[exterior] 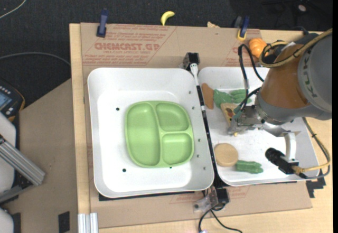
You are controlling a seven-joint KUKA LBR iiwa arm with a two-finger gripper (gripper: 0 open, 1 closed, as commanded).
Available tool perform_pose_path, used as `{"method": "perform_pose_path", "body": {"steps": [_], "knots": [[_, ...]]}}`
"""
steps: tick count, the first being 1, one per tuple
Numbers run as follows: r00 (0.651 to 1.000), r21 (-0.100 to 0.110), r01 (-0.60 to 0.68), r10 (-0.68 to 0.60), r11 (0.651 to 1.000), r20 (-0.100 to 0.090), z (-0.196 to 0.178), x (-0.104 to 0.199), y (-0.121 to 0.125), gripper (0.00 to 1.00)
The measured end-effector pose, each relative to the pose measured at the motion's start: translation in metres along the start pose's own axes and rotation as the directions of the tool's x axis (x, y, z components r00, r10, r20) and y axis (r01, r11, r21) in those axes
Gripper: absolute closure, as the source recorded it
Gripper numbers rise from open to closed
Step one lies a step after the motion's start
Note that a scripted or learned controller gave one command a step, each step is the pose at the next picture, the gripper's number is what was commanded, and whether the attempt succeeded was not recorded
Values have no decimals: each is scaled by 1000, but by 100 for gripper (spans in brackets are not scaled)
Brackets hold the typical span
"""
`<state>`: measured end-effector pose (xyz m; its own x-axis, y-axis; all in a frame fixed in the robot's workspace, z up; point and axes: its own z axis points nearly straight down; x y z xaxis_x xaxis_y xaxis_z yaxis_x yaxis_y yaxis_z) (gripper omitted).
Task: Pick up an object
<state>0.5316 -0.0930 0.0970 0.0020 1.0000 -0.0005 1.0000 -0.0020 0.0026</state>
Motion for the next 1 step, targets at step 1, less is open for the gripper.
{"method": "perform_pose_path", "body": {"steps": [1], "knots": [[1000, -2, -1, 1, 1000, 1, -10, 0, 0, 100]]}}
